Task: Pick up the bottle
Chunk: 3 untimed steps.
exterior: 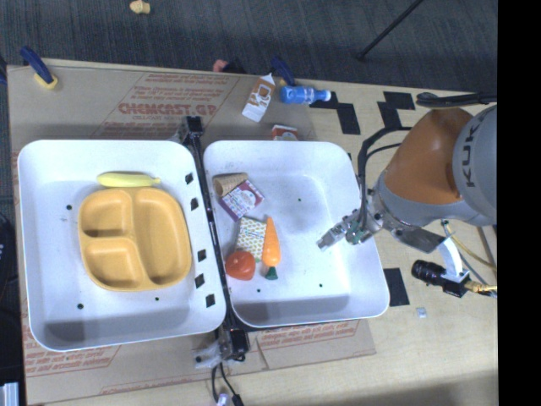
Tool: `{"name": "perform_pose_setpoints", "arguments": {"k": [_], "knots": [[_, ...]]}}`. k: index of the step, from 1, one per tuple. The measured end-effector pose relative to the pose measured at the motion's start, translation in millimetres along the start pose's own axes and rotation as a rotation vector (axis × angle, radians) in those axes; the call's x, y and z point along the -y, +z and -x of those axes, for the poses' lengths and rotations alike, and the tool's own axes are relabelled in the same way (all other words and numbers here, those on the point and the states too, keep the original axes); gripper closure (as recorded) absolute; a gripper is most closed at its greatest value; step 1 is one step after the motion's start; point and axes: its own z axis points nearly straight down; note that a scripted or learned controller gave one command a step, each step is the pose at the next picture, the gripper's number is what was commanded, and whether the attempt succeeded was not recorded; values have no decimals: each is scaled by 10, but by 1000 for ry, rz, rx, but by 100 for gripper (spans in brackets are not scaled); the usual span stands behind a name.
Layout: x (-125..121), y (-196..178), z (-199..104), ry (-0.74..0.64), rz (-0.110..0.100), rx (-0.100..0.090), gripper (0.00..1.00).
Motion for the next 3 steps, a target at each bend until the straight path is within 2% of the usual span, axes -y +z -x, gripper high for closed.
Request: {"name": "perform_pose_setpoints", "arguments": {"k": [1, 2, 3], "knots": [[318, 258, -159, -129, 0, -1, 100], [309, -345, -150, -403, 2, 4, 100], [-30, -20, -854, -513, 0, 1, 100]]}}
